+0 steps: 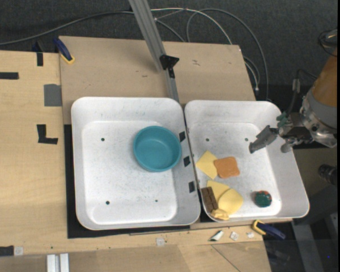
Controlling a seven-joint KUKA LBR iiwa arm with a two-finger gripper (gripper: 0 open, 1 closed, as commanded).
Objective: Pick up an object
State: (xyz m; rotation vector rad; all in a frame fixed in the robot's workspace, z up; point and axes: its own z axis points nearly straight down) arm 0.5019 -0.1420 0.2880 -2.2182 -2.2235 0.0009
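Observation:
My gripper (pixel 273 143) hangs over the right edge of the right bin (pixel 232 115), its two dark fingers spread apart and open with nothing between them. Below and left of it in that bin lie an orange square sponge (pixel 226 166), a yellow flat piece (pixel 206 164), a brown block (pixel 209 197), a yellow lump (pixel 229 199) and a small dark green ball (pixel 263 198). A teal bowl (pixel 156 148) sits in the left bin (pixel 96 152).
A slanted metal pole (pixel 153 35) stands behind the bins, ending near their shared rim. Cables (pixel 226 21) loop across the dark floor at the back. Blue-and-yellow clamps (pixel 64 50) grip the board's corners.

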